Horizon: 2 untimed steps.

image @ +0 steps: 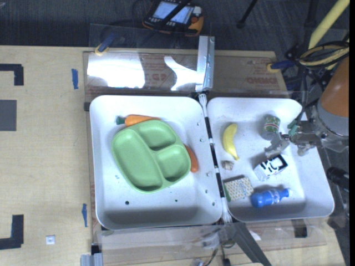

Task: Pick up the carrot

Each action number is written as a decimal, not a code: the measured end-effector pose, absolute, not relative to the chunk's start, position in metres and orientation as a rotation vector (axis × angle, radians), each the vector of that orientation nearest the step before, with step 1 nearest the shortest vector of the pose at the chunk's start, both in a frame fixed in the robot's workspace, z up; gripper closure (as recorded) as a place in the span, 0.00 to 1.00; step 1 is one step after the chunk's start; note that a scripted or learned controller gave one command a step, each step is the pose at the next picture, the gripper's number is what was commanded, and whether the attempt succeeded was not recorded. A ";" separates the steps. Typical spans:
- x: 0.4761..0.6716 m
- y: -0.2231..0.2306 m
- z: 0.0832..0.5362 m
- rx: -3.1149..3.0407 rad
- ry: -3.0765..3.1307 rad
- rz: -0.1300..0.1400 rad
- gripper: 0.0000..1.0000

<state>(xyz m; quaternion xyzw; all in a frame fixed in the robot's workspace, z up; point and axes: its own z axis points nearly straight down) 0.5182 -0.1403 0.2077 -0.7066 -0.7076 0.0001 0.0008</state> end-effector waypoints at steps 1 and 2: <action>0.517 -0.224 0.315 -2.327 -2.114 0.000 0.00; 0.497 -0.190 0.170 -2.286 -2.154 0.000 0.00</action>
